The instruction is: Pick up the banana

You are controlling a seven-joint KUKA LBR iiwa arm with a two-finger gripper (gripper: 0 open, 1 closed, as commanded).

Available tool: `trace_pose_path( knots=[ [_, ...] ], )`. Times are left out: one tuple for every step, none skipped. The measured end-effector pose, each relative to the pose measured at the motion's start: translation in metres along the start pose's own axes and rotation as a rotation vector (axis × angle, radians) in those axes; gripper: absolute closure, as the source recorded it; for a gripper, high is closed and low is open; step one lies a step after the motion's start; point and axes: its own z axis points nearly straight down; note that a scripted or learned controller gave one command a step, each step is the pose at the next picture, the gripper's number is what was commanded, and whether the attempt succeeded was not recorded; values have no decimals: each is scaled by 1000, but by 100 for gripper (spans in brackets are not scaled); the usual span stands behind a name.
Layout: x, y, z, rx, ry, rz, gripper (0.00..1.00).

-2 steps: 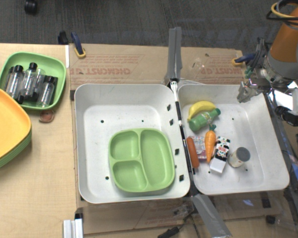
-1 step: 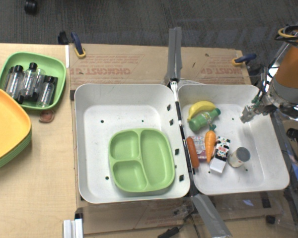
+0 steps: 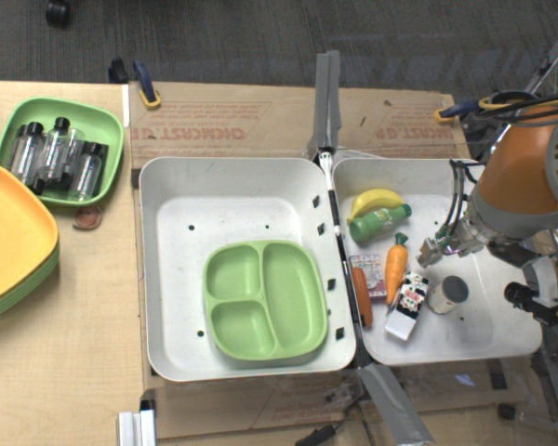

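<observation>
Camera view: banana (image 3: 376,200) is plain yellow, curved, lying at upper left of the right bin (image 3: 465,337), touching a green bottle (image 3: 379,222) just below it; gripper (image 3: 437,249) sits right of centre in that bin, apart from the banana w/ nothing btwn its fingers, and I can't tell if jaws are parted or closed. Right bin also holds a carrot (image 3: 395,265), a red-orange stick (image 3: 360,295) at its left wall, a small b/w carton (image 3: 407,306) & a grey cup (image 3: 452,291); left bin (image 3: 167,249) holds a green 3-compartment tray (image 3: 265,298), while at frame's upper left a green dish (image 3: 102,124) carries dark-capped vials (image 3: 56,159) beside stacked yellow plates (image 3: 14,244).
</observation>
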Motion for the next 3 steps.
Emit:
trace_pose_path(
  knots=[
    [-13, 26, -14, -2, -2, -96, 100],
    [-20, -16, 16, 2, 1, 139, 100],
    [-48, 11, -12, -1, -2, 74, 100]
  ],
)
